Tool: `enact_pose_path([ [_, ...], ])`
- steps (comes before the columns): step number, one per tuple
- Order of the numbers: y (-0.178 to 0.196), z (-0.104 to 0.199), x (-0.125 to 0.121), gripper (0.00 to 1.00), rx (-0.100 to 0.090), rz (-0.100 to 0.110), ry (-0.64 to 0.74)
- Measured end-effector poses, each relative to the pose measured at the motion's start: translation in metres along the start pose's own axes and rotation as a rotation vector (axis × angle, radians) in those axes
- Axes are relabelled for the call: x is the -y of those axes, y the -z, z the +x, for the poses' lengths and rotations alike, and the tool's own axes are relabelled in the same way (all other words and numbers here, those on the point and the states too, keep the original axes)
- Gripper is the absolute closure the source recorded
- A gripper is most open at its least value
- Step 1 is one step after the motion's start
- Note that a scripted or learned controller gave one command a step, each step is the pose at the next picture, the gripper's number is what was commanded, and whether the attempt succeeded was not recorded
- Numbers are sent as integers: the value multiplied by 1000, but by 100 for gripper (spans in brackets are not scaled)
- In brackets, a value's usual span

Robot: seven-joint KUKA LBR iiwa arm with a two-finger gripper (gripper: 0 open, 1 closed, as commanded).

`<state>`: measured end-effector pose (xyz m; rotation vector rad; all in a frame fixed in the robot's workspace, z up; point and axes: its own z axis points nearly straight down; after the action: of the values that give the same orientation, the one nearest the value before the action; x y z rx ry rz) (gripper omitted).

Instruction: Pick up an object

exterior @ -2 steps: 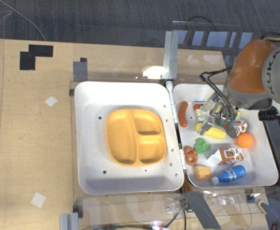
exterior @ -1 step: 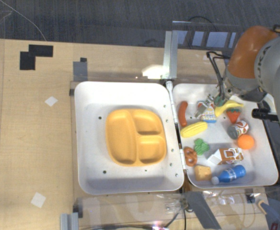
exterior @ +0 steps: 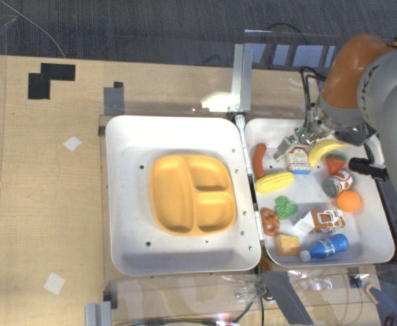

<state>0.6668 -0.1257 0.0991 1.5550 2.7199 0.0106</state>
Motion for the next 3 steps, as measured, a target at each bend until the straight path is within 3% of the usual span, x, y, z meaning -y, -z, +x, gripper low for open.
enact_pose_path([
  [1,-1,11,-12,0,14,7,-144],
  [3,0,20,-23,0,15,-15,-468],
])
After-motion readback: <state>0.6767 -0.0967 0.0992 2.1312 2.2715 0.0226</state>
